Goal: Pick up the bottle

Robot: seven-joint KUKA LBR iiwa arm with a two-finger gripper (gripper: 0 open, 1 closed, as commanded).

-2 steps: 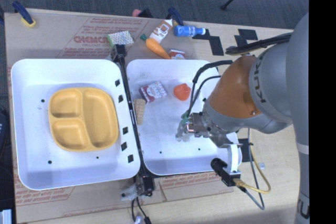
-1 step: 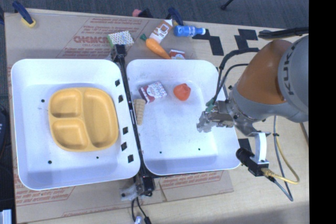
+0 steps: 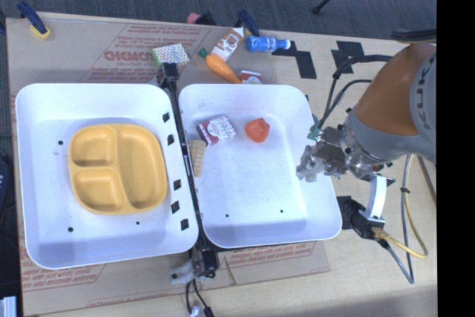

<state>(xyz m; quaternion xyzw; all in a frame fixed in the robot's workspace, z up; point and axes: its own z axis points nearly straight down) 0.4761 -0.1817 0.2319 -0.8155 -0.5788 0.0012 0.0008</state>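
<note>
Bench [image 3: 89, 56]: cardboard-covered, two white bins.
Bottle [image 3: 266, 44]: blue, beyond right bin's [image 3: 245, 167] far edge; likely light, stiff, slippery; grasp mid-body.
Gripper [image 3: 315, 159]: at right bin's right edge; opening cannot be told.

two white bins [image 3: 245, 230], one yellow divided plate [image 3: 117, 167], one blue bottle [image 3: 266, 44], one carrot [image 3: 222, 68], one red tomato [image 3: 257, 130], one small carton [image 3: 216, 130], one cone [image 3: 197, 157]

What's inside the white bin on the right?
In the right bin lie a small red-and-white packet, a red ball-like thing and an ice-cream cone by the left wall. Nothing there looks covered.
</note>
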